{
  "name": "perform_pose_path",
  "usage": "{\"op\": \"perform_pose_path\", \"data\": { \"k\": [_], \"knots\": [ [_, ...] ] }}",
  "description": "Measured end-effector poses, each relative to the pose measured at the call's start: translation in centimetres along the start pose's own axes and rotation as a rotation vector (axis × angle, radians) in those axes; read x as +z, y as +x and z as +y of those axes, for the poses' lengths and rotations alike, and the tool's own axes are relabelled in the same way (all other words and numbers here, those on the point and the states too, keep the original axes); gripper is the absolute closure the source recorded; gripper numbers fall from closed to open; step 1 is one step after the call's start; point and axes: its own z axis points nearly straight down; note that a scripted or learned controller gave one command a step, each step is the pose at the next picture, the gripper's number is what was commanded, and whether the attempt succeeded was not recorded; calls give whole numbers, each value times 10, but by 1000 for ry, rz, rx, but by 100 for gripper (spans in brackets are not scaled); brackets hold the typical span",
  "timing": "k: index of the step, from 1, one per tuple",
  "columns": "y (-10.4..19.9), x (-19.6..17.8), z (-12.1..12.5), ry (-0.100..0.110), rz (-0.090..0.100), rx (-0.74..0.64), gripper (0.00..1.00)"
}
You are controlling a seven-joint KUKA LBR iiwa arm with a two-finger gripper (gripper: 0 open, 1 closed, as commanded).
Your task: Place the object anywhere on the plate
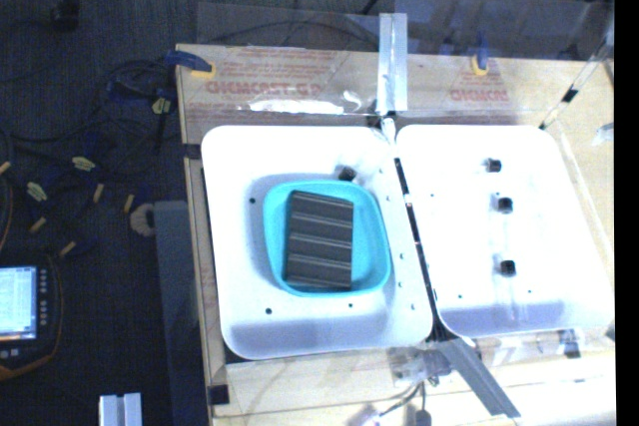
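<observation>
Camera view, looking down on the bench: the left bin (pixel 235 314) has a cyan plate (pixel 275 259) sitting roughly in its middle. The object, a dark grey ribbed block (pixel 319 239), lies flat on the plate, well inside the rim and a touch closer to the right side. There's a small dark bit (pixel 346 174) just past the plate's far edge, but it's too blurry for me to say what it is, maybe a bin fitting. The right bin (pixel 539 314) has three little dark knobs (pixel 502 205) in a rough line down its floor.

As for the gripper, I honestly can't tell if it's open or closed from this.

My read is that the placing part looks basically done, since the block rests fully on the plate with nothing hanging over. If anything's left, it's just keeping the arm well away from the left bin so nothing bumps the plate or slides the block off. I wouldn't re-grab it.
</observation>
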Motion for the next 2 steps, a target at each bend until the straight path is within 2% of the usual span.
{"op": "perform_pose_path", "data": {
  "k": [2],
  "knots": [
    [0,-1,0,-1,1,169,0]
  ]
}}
